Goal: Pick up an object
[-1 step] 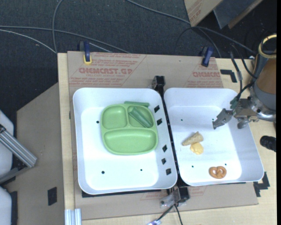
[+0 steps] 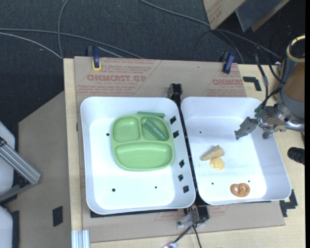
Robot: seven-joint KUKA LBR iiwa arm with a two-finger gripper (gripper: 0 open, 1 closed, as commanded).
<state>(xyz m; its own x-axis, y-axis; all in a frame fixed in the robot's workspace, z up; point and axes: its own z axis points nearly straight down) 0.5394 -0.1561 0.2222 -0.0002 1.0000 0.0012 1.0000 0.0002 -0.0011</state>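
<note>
bench [image 2: 121, 72]: brown board with red printed lettering, carries both bins; blue clamps [image 2: 97, 58] at its far edge, one left, one right.
surroundings: dark floor beyond the bench with loose cables [image 2: 58, 34]; cardboard box [image 2: 227, 9] at top; metal rail [image 2: 17, 160] at the left edge.
divider: black clips [image 2: 181, 164] run down the seam between the two bins; black bracket at the far end of the seam.
left bin [image 2: 135, 198]: shallow, white; holds a green divided plate [image 2: 143, 145] set toward its far half, three compartments.
on the plate: a darker green piece [image 2: 155, 127] lies slanted in the far right compartment, another flat green strip along the plate's far rim; near half of the bin floor is bare.
right bin [image 2: 271, 160]: shallow, white; holds three small things.
task things: tan wedge-shaped piece [image 2: 212, 153] mid bin, touching or just beside a yellow chunk [image 2: 217, 164] on its near side; brown pretzel [image 2: 240, 190] near the bin's near right corner, well apart from the other two.
arm [image 2: 293, 92]: enters from the right over the right bin's far right rim.
tool [image 2: 245, 129]: dark fingers point left over the far half of the right bin, apart from the wedge and chunk; nothing seen between them; whether they are spread or closed cannot be told.
in the way: nothing lies between the tool and the tan wedge, just bare bin floor.
</note>
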